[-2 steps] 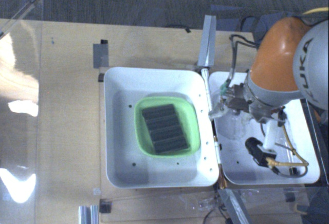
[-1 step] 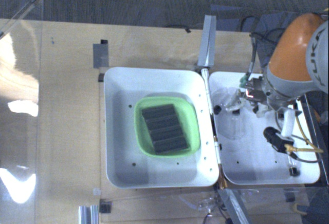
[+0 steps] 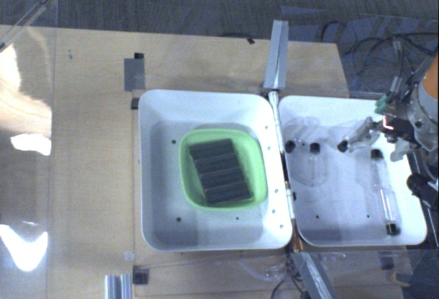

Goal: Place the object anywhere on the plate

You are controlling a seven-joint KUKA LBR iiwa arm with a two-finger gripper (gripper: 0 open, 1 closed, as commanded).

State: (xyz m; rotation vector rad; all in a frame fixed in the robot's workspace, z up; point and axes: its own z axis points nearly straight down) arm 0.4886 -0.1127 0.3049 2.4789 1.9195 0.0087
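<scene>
A green square plate (image 3: 188, 153) with raised edges sits in the middle of the left bin (image 3: 158, 119). A dark grey ridged block (image 3: 219, 171) lies flat on it, turned slightly askew. My gripper (image 3: 374, 132) hangs over the upper right part of the right bin (image 3: 329, 222), at the end of the grey arm entering from the right edge. It is well away from the plate. A clear tube with a black cap (image 3: 384, 198) lies on the bin floor just below the gripper.
Several clear plastic pieces with small black caps (image 3: 302, 143) lie in the upper left of the right bin. A metal divider rail (image 3: 278, 57) runs between the bins at the back. Cables (image 3: 363, 40) trail behind the right bin.
</scene>
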